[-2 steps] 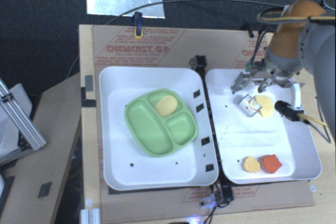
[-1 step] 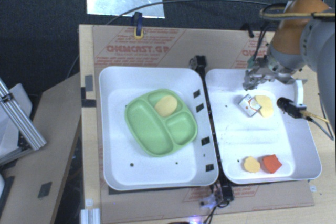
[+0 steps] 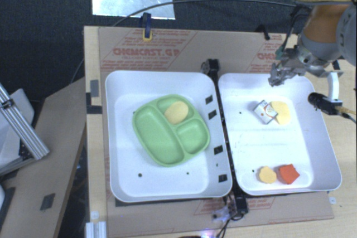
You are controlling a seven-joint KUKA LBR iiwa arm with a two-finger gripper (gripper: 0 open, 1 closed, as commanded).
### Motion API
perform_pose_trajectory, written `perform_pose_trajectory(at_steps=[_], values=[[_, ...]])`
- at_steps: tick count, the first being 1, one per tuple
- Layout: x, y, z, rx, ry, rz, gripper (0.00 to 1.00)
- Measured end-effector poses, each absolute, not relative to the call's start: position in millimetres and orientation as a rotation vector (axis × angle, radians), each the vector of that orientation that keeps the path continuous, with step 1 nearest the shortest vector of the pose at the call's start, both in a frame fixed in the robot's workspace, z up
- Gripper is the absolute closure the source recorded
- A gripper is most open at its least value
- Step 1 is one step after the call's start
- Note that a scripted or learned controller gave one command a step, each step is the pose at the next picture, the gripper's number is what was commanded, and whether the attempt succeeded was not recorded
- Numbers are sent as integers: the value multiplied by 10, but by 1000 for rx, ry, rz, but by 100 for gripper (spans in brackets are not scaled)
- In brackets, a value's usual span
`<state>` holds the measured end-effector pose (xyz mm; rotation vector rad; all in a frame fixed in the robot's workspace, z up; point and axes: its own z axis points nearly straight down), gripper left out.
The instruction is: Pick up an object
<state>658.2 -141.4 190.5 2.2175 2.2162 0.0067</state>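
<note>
The gripper [image 3: 277, 78] hung over the far edge of the right bin [image 3: 318, 136]; whether it was released or clenched could not be told. A carton [image 3: 265, 111] lay near it on a yellow piece [image 3: 281, 112]. The tray [image 3: 167, 134] sat in the left bin [image 3: 120, 120].

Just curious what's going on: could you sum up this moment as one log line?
phase: approach | gripper: above right bin far edge, nothing held | nearest: small box | left bin: green tray

Green tray [image 3: 162, 142] holds a yellow lump [image 3: 177, 112] (bins [image 3: 128, 175] white); red block [image 3: 288, 174].
</note>
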Motion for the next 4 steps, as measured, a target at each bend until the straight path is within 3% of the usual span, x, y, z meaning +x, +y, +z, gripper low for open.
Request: perform_pose_trajectory(at_steps=[1,2,4], values=[[6570,-1407,2560,2211,2221,8,100],[6580,-1405,2537,2213,2224,3,100],[6217,-495,2420,2213,2232,1,100]])
